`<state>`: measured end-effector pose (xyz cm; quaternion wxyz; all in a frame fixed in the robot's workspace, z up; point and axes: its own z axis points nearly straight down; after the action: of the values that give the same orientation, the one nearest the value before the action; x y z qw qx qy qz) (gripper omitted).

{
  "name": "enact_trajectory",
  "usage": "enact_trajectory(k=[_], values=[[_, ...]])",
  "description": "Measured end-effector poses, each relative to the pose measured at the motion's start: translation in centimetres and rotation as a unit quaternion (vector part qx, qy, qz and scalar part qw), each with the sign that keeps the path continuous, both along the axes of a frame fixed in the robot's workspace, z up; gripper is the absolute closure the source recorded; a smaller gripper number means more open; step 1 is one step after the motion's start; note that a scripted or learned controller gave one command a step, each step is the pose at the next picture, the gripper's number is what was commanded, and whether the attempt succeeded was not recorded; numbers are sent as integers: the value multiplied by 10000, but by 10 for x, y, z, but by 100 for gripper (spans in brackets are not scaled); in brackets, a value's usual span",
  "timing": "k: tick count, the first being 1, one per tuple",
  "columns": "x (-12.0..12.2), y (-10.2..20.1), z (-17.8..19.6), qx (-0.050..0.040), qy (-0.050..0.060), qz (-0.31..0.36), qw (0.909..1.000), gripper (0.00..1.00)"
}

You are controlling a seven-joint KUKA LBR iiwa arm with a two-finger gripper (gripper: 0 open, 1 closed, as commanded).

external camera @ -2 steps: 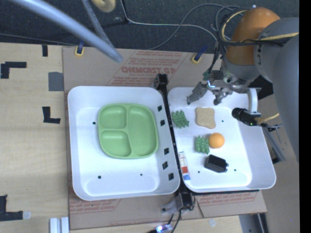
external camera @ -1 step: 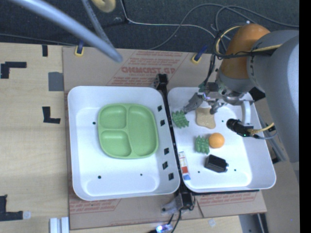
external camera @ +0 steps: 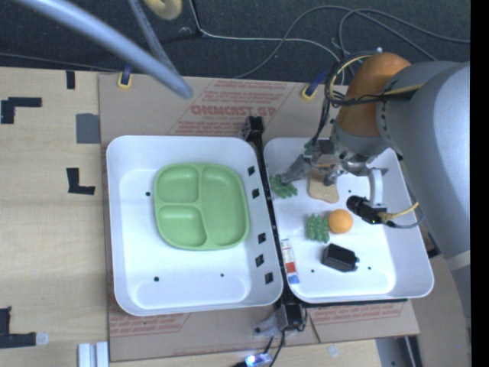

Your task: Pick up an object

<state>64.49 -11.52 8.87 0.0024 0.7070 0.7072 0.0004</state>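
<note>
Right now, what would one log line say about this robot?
arm: over right bin | gripper: above tan piece | orange ball: untouched | green divided plate: left bin

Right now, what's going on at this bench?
A grey arm reaches in from the right, its pincer low over the right bin, near a tan piece and a green leafy item at the bin's far left corner. Whether it grips anything can't be told. An orange ball, a second green item and a black block lie loose further forward. The left bin holds a green divided plate.
</note>
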Motion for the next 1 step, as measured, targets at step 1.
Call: enact_trajectory(k=[1], values=[[3,1,14,-4,-58,12,10000,100]])
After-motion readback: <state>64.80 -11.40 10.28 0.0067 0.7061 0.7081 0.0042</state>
